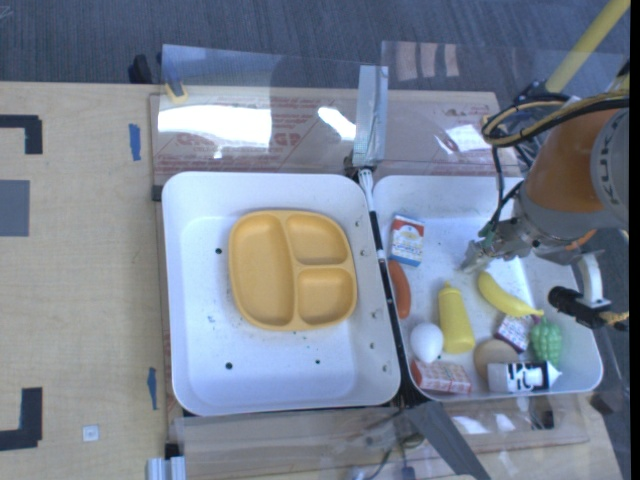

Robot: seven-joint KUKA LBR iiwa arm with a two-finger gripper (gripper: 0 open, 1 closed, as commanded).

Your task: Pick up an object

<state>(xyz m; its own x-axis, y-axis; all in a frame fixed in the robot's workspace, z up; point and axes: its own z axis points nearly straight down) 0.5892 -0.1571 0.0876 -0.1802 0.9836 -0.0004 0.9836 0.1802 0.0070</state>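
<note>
Two white bins are borne side by side on the surface, and in the camera view the hand [487, 251] is seen low over the right bin [450, 203], near its middle, with the grey and orange arm [565, 173] reaching in above it. How far the hand is open cannot be told from this view, and nothing is seen between its tips. The step in hand is judged to be the approach: a descent toward the contents, with no object yet taken. Just beside the hand, toward the arm and slightly nearer the front edge, one banana [505, 296] is lying; it is judged the likeliest target. Away from the arm, one small carton [407, 240] and one sausage [400, 288] are found. Toward the front edge, one yellow bottle [455, 319], one white egg [427, 343], one red-and-white packet [442, 375], one brown roundish item [492, 353], one black-and-white bottle [520, 375] and one green leafy item [547, 340] are counted. Well apart, in the left bin [190, 298], one yellow divided plate [292, 268] is set. For the next move, a short shift over the banana is judged to be called for, then a lowering with the tips either side of it, since neighbours lie close and could be nudged.
</note>
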